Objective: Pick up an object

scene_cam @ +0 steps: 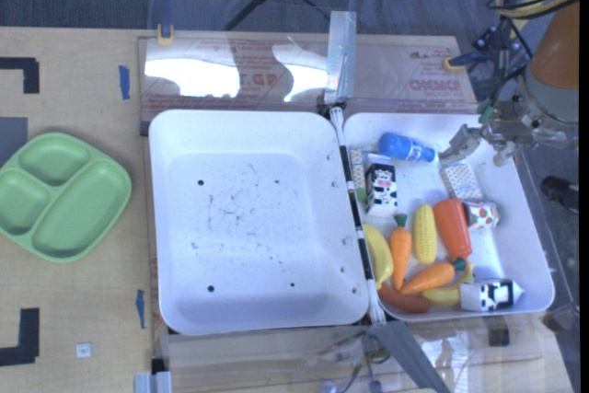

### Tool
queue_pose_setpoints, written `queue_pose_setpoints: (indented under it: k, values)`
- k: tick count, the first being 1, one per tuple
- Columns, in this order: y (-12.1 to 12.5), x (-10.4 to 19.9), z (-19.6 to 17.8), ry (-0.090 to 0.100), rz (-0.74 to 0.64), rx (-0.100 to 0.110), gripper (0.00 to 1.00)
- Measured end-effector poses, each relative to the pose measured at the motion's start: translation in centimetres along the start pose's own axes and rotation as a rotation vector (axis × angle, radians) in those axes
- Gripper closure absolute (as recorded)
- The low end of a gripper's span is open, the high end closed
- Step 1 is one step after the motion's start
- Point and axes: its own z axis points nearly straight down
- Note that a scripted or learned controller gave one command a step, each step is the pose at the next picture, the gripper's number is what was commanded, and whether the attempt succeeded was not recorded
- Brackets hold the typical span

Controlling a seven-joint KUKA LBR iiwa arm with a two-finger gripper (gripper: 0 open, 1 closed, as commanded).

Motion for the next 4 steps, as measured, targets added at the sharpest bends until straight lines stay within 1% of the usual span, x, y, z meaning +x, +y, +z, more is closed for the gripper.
queue_pose_setpoints:
  k: [1, 2, 3, 4]
  values:
    - [-6.9, -0.7, 7.1, 0.000, -0.053, 0.000, 0.00]
    - [-7.6, -0.1, 14.3, -0.001, -0.343, -0.005, 0.00]
    - [3.3, -3.5, 12.1, 0.010, -0.232, 0.016, 0.00]
    - [3.5, -3.4, 14.4, -0.001, -0.232, -0.002, 0.00]
